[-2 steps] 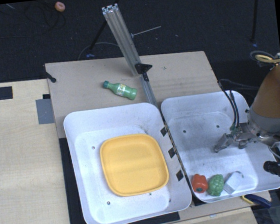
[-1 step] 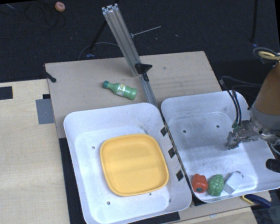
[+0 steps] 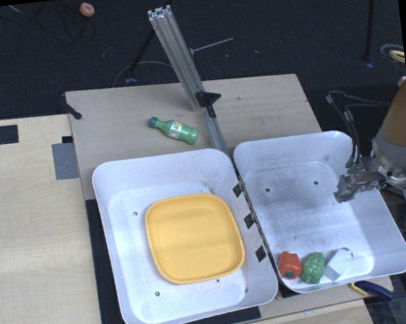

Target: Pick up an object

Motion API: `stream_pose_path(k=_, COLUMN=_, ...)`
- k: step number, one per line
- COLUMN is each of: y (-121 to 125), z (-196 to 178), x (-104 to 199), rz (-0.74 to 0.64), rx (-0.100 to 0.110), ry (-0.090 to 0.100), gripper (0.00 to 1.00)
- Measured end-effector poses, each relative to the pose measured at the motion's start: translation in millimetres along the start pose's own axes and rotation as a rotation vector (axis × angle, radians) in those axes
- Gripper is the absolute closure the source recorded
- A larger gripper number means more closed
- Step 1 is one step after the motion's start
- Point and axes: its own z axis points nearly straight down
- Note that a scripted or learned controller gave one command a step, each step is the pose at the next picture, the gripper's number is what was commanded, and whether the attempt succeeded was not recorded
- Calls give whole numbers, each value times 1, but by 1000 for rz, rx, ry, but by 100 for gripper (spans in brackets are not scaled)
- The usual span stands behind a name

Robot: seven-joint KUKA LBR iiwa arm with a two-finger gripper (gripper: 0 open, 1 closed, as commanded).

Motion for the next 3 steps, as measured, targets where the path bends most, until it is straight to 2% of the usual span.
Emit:
stream_pose_path(k=2, y=3, z=-115, x=-2, rz=1, rx=0, ry=0, gripper=100)
stream_pose_path(k=3, y=1, z=-113, x=48, rz=-3, rx=4, ry=1, gripper=100)
